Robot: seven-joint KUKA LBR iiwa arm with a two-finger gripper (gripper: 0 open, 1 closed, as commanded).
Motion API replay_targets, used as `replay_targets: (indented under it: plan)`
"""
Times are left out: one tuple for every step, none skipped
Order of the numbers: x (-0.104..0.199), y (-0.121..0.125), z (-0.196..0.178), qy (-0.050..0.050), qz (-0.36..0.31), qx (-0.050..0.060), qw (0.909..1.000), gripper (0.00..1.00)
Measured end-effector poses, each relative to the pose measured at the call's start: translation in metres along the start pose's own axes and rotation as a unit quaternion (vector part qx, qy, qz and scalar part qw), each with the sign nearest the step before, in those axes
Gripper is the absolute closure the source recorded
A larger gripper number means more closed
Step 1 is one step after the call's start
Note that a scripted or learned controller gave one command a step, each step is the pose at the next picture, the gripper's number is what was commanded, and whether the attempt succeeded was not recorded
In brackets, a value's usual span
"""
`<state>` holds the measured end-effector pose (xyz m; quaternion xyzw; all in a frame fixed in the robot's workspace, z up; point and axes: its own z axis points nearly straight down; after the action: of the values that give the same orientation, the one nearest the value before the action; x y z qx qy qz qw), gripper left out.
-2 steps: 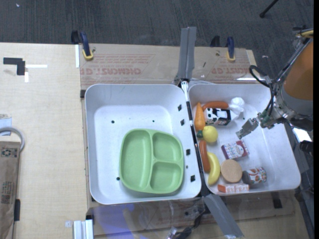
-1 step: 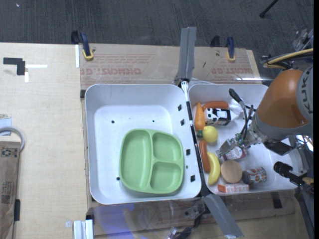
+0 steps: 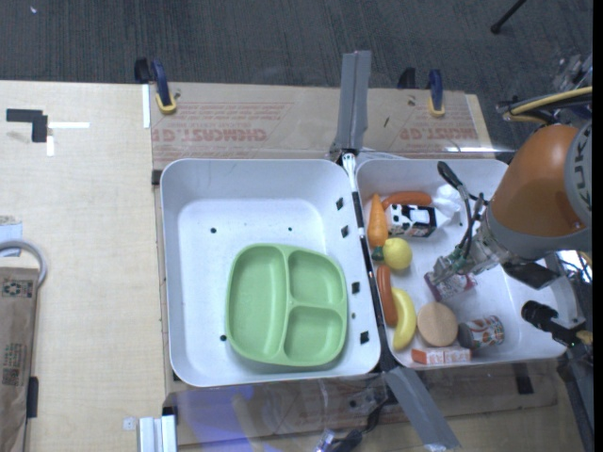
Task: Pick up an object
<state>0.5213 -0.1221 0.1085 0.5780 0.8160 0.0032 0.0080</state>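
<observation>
Pincer (image 3: 445, 281), grip state unclear, hangs in the right bin (image 3: 490, 169) beside banana (image 3: 404, 317), lemon (image 3: 397, 253) and round cookie (image 3: 437, 325)

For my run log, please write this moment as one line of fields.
arm: over right white bin | two-finger gripper: low, above round tan disc | grasp: none seen | green three-compartment plate: in left white bin

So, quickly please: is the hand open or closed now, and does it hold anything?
Hand: low in the right bin, above the toys; open or closed cannot be told, nothing visibly held.
</observation>
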Motion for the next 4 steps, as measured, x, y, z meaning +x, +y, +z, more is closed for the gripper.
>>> replay_targets:
  plan:
    - [0.000,-0.001,0.001,0.001,0.000,0.001,1.0000,0.00]
    - [-0.001,0.000,-0.008,0.000,0.001,0.001,1.0000,1.00]
    - [0.000,0.000,-0.008,0.000,0.001,0.001,1.0000,0.00]
    - [0.010,-0.029,0.009,-0.001,0.035,-0.003,0.9994,0.00]
